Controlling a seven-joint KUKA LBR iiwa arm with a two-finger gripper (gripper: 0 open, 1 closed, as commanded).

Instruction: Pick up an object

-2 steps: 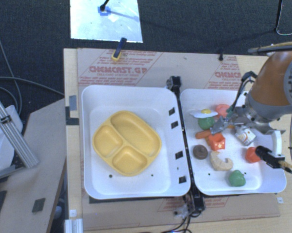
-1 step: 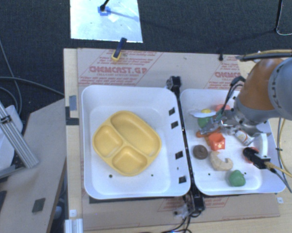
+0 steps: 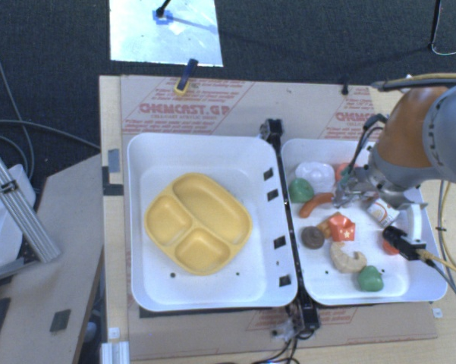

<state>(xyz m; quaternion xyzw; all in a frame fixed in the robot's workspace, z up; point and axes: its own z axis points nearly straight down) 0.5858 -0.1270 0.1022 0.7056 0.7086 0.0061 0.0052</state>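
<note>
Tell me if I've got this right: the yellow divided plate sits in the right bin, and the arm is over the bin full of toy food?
Not quite. The camera view shows the yellow divided plate in the left bin. The arm is indeed over the bin with the toy food.

The objects lie loose in the right bin (image 3: 421, 290). Against its far wall sits a white lump (image 3: 316, 172), with a green ball (image 3: 301, 189) just in front of it. An orange sausage (image 3: 316, 204) lies slantwise nearer the bin's middle. Below it rest a brown disc (image 3: 312, 237) and an orange-red block (image 3: 340, 227). A tan curved piece (image 3: 347, 258) and a second green ball (image 3: 370, 278) lie by the near wall.
</note>
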